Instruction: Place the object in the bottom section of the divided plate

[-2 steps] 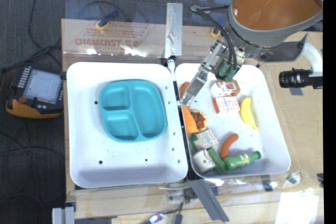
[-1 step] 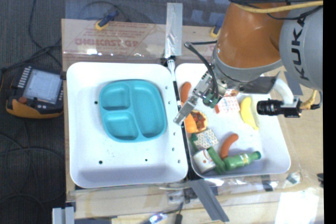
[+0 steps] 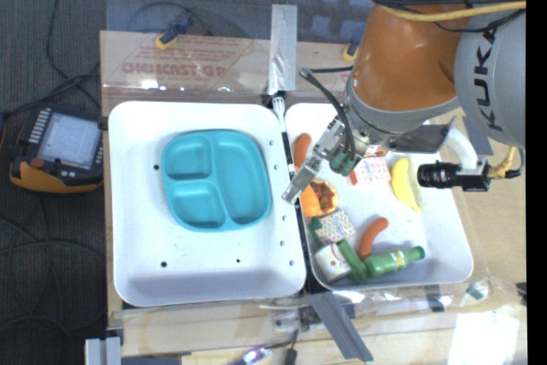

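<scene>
The gripper (image 3: 301, 181) hangs over the right bin (image 3: 444, 256); whether it's spread, I can't tell. It should seat squarely on one toy before crossing to the plate (image 3: 214, 179).

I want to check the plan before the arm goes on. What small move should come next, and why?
Probably lower the gripper a little onto the orange toy just beneath it in the right bin. The teal divided plate in the left bin has nothing in its sections, and I see no object in the jaws, so a grasp likely comes first.
</scene>
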`<state>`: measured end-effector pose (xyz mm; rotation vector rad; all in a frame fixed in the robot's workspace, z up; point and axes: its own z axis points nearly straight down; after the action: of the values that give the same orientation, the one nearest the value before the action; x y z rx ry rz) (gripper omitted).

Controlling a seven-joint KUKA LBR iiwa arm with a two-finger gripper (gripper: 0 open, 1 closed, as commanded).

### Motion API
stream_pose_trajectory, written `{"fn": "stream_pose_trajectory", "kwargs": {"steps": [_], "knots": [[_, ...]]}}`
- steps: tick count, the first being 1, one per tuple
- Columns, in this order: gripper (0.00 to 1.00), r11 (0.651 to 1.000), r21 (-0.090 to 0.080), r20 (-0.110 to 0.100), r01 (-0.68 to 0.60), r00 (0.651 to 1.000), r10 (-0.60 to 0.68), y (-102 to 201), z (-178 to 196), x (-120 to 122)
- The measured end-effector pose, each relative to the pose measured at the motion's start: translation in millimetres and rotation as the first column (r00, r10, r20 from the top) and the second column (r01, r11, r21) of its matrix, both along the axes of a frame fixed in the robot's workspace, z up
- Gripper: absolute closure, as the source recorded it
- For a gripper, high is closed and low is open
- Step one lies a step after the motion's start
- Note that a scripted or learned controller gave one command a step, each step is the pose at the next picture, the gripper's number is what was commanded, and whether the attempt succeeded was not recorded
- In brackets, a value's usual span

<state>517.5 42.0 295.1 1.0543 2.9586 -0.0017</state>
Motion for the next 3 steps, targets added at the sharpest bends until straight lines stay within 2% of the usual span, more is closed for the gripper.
{"fn": "stream_pose_trajectory", "kwargs": {"steps": [1,2,3], "knots": [[1.0,1.0,0.002,0.0,-0.002,1.0,0.002,1,9,1],[0.0,1.0,0.002,0.0,-0.002,1.0,0.002,1,9,1],[0.0,0.988,-0.001,0.001,-0.153,0.988,0.153,-24,-32,95]]}}
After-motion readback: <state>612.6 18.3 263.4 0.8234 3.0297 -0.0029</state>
